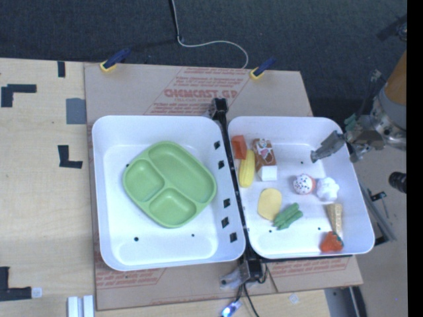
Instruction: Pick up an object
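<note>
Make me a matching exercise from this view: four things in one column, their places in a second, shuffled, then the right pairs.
Things:
1. green divided plate
2. red item
3. spotted white ball
4. robot's hand

Places:
A. near corner of the right bin, by its right wall
B. above the right bin's far right part
C. middle of the left bin
D. middle of the right bin, left of a white lumpy item

Pairs: 1-C, 2-A, 3-D, 4-B
</note>
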Robot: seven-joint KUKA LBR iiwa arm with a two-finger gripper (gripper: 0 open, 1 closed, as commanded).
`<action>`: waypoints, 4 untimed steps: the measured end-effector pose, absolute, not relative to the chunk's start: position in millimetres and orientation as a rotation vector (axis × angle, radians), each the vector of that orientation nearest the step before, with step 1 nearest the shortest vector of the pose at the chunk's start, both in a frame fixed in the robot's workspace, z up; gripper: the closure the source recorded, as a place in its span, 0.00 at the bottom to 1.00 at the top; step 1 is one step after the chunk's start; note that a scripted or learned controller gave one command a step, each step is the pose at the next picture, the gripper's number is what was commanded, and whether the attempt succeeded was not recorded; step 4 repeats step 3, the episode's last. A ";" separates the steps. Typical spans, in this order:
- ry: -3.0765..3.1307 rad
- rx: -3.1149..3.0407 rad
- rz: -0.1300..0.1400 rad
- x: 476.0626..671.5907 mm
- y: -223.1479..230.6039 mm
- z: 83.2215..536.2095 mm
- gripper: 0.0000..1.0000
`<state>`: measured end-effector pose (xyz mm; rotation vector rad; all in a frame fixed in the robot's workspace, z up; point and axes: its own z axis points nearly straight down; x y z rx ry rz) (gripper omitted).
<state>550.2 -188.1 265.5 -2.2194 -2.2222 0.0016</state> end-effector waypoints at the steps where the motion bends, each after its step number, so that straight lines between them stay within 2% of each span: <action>1: -2.223 -2.217 0.002 550.3 -187.3 275.2 1.00; 2: -2.222 -2.212 0.003 480.5 -121.7 278.5 1.00; 3: -2.227 -2.213 0.000 483.7 -47.5 295.0 1.00; 4: -2.227 -2.213 0.000 483.7 -47.5 295.0 1.00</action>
